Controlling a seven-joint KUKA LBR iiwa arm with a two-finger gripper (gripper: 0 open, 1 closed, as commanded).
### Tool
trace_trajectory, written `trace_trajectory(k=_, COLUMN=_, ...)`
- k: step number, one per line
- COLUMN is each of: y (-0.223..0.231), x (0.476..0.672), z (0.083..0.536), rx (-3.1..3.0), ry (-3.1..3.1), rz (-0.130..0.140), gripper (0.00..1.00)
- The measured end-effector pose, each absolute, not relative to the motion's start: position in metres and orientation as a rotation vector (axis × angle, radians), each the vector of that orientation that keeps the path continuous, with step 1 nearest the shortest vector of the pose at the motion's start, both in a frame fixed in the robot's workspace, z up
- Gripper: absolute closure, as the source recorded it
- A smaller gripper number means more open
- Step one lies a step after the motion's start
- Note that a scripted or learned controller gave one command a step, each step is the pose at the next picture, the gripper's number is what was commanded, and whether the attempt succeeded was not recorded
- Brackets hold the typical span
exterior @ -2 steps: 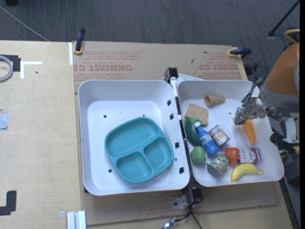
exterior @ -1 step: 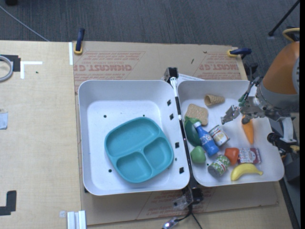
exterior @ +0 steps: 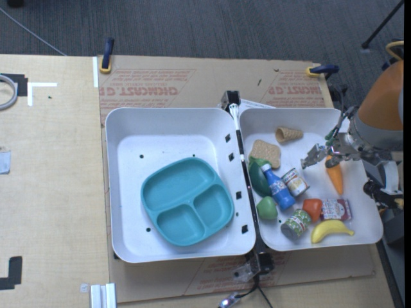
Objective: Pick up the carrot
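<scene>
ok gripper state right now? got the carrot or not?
Gripper: sits right at the top end of the carrot in the right bin; open, closed or holding cannot be told.

Both bins (exterior: 122, 191) are white plastic, smooth with a slight sheen. The teal divided plate (exterior: 186, 201) looks like matt moulded plastic. The carrot (exterior: 336, 178) and the banana (exterior: 331, 230) have the even, faintly glossy skin of plastic toys. The blue bottle (exterior: 280, 190) is shiny plastic. The small can (exterior: 296, 183) appears metallic with a paper label. The sheet (exterior: 192, 85) under the bins is brown corrugated cardboard, matt. The desk (exterior: 48, 172) is pale wood, smooth. The floor (exterior: 205, 18) is grey carpet, rough-textured.
</scene>
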State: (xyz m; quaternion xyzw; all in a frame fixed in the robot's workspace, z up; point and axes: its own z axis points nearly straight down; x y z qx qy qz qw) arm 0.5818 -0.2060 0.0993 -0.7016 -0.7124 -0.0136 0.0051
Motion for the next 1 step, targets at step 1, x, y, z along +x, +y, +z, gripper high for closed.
trace_trajectory(k=1, y=-0.212, x=0.5799, z=0.1071, rx=-2.207, ry=-2.237, rz=-0.026, gripper=1.0)
